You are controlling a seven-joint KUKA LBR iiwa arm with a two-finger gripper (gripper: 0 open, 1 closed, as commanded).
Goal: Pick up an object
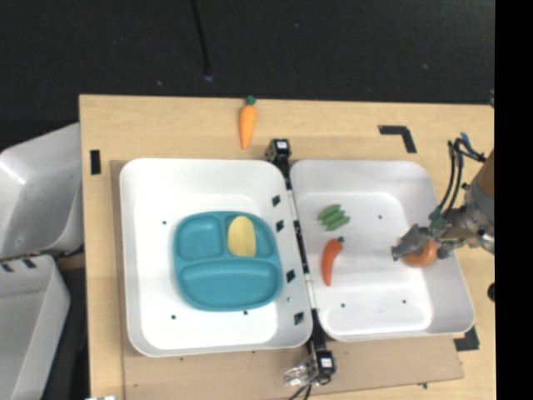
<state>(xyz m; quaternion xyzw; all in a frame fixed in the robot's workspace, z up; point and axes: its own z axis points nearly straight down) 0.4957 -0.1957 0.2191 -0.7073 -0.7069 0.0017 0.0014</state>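
A: Where does the orange object [422, 255] sit?

B: In the right bin [366, 319], close to that bin's right wall, about halfway down it. It is a small round orange thing, partly covered by the gripper [414, 248], so I cannot name it more exactly.

A: And the fingers?

B: The grey fingers [407, 246] reach in from the right and lie right at the orange object, over its left and upper side. They look drawn close about it, yet whether they truly pinch it or merely rest against it, I cannot tell; the view is too coarse there.

A: What else lies in the right bin?

B: A red chilli-shaped piece [331, 261] lies left of the orange object, well apart from it, near the bin's left wall. Just above that piece sits a small green bunch [333, 217], like bean pods.

A: And the left bin [141, 307]?

B: It touches the right bin along the middle seam. It holds a blue divided tray [204, 286], and a pale yellow oval item [241, 236] lies in the tray's upper right compartment.

A: Anything outside the bins?

B: A toy carrot [247, 123] lies on the tabletop [350, 119], above the left bin's upper right corner, its green tip pointing away from the bins.
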